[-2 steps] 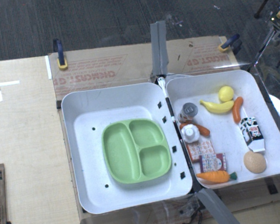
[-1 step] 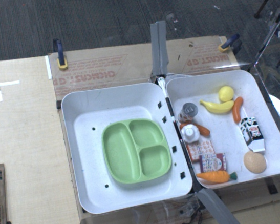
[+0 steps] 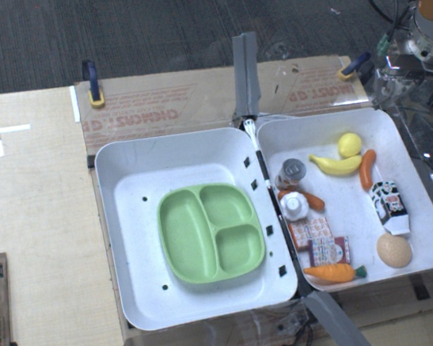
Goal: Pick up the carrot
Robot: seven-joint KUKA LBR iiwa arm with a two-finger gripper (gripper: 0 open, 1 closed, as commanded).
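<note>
Camera view, item list:

1. Carrot [image 3: 330,274]: lying flat along the near edge of the right bin [image 3: 410,150], toward its near-left corner, green stub pointing right. Looks like a toy, so I'd rate it light, stiff, smooth, prob. a bit slippery, not fragile. I'd take it across the thick orange mid-body, jaws either side of its long axis; tip too thin, bin wall close behind.
2. Neighbours: red-white packet [image 3: 327,252] just beside carrot; egg [image 3: 394,250] to its right, apart.
3. Left bin [image 3: 124,221]: green divided tray [image 3: 210,231].
4. Arm [image 3: 419,20]: beyond the right bin's far-right corner, well apart from carrot. Tool state: can't tell.
</note>
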